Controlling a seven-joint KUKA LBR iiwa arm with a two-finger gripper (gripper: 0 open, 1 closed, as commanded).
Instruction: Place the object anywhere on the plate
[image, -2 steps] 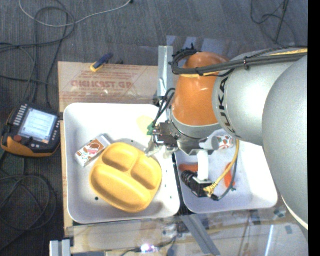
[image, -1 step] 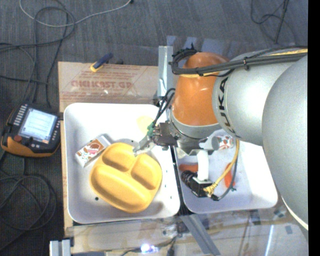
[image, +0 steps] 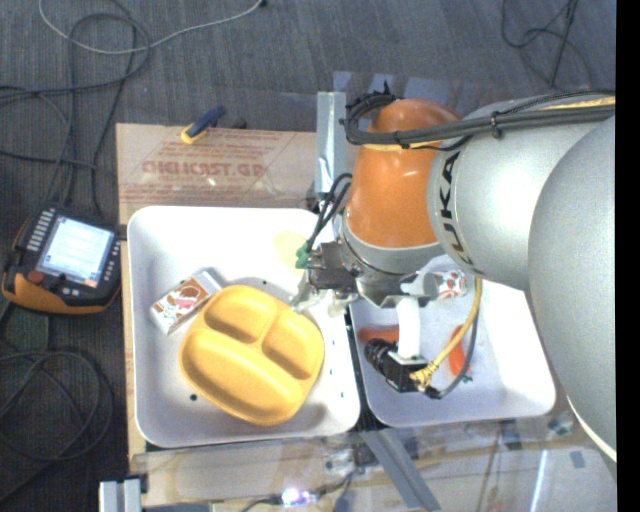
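The left bin (image: 140, 330) holds a yellow divided plate (image: 253, 352) — a small printed box (image: 180, 302) lies just left of it. Gripper (image: 312, 290) above the plate's upper right edge — grip state: cannot tell.

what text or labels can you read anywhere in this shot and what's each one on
"KU", the start of vertical black lettering cut off by the wrist, on the grey arm.
Mirrored red print on the cardboard sheet behind the left bin: too faint to read.
Print on the small red and white box in the left bin: too small to read.
Screen of the orange-edged handheld pendant: too blurred to read.
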